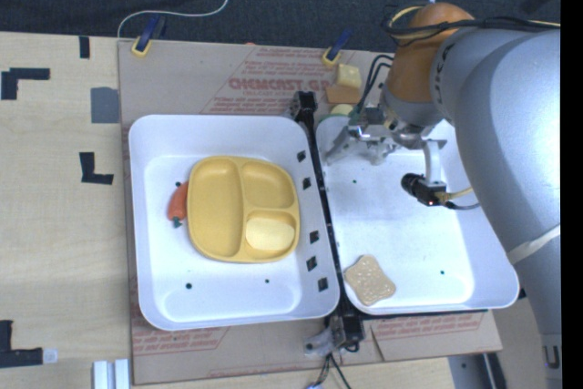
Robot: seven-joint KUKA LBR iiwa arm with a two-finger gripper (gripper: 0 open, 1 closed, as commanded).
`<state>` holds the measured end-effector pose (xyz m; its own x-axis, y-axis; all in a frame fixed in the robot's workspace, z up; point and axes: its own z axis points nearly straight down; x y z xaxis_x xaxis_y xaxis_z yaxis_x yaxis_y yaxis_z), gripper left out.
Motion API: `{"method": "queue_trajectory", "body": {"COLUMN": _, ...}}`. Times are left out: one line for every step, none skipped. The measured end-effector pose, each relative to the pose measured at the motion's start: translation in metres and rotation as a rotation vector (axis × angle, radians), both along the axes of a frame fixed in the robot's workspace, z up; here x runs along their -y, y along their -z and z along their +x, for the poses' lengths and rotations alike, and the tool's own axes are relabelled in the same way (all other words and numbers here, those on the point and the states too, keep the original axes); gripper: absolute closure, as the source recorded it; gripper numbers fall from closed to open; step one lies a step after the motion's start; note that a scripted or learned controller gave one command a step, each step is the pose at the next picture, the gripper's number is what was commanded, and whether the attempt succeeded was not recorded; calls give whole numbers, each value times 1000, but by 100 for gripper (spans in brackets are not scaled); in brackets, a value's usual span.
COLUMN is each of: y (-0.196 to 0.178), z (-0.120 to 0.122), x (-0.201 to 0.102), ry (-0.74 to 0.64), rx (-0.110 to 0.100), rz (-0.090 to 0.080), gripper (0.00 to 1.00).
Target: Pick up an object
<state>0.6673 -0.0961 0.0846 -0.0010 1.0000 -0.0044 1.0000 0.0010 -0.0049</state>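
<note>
Left bin (150, 196) holds yellow divided plate (239, 196) with pale round food item (270, 233) in lower right compartment; orange carrot-like toy (177, 203) touches plate's left edge. Right bin (455, 260) holds tan cracker-shaped piece (369, 279) near front left corner. Grey arm (506, 123) enters from right — end effector (378, 139) low over right bin's back left corner, grip state cannot be told. Yellow block (346, 75) on surface behind bins.
</note>
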Motion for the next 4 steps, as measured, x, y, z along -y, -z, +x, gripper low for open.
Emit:
{"method": "queue_trajectory", "body": {"y": -10, "z": 0, "x": -1, "ry": 0, "rx": 1, "rz": 2, "gripper": 100}}
{"method": "queue_trajectory", "body": {"y": -9, "z": 0, "x": -1, "ry": -1, "rx": 1, "rz": 1, "gripper": 0}}
{"method": "queue_trajectory", "body": {"y": 0, "z": 0, "x": 0, "ry": 0, "rx": 0, "rz": 0, "gripper": 0}}
{"method": "queue_trajectory", "body": {"y": -10, "z": 0, "x": -2, "ry": -1, "rx": 1, "rz": 2, "gripper": 100}}
